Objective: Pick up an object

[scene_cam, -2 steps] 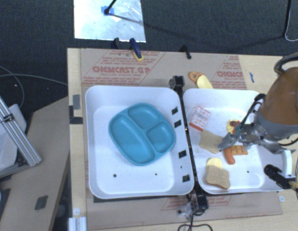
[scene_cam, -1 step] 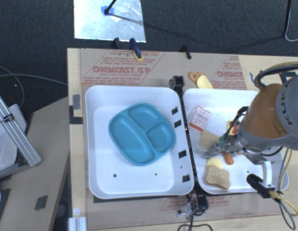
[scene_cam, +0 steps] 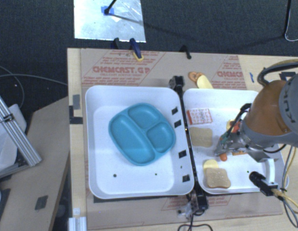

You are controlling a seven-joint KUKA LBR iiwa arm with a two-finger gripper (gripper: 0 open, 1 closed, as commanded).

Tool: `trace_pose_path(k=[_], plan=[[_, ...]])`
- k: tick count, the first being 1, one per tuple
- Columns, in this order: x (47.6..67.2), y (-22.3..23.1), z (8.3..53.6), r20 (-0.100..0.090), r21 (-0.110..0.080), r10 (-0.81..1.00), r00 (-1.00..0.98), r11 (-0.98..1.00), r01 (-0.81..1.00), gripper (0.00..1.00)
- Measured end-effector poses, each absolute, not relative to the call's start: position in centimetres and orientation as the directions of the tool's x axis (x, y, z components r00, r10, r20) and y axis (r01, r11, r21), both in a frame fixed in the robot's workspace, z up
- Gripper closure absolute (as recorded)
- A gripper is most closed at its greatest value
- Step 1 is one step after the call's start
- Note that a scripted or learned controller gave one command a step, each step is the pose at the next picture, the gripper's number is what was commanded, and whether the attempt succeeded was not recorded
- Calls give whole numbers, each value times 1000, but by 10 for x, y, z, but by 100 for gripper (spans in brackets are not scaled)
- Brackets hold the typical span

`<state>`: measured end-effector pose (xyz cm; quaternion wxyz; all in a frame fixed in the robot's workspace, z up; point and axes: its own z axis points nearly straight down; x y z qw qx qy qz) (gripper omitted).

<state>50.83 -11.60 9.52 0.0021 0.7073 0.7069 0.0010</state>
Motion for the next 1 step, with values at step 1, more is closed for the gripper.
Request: trace_pose_path(k=[1], plan=[[586,-50,191,1,17,1000,-14,14,1000,100]])
